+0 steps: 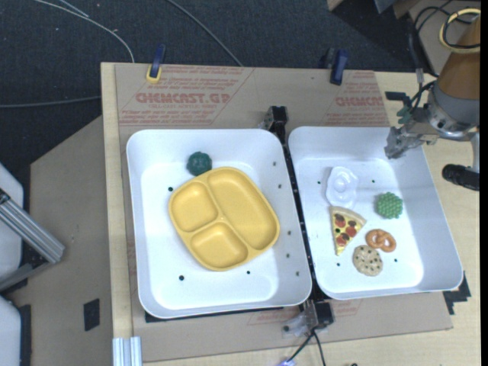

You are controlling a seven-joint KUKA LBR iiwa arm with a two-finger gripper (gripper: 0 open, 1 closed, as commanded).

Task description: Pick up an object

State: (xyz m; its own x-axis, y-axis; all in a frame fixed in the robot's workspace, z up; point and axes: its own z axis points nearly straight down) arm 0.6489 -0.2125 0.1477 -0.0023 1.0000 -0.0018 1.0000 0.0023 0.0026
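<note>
Looking down on the bench, the camera view shows the gripper point(395, 148) at the far right corner of the right bin point(435, 204), above bare floor; whether it is open or closed cannot be told, and nothing is seen in it. Candidate objects lie near the bin's middle: a white lump point(342, 185), a green ball point(389, 205), a pizza slice point(346, 229), a pretzel point(380, 240) and a cookie point(367, 261). All look like light, rigid toy food. The bumpy green ball, standing apart, probably offers the surest hold across its sides; the flat pieces may slip. A yellow tray point(223, 217) and dark green lump point(200, 162) occupy the left bin point(145, 204).
</note>
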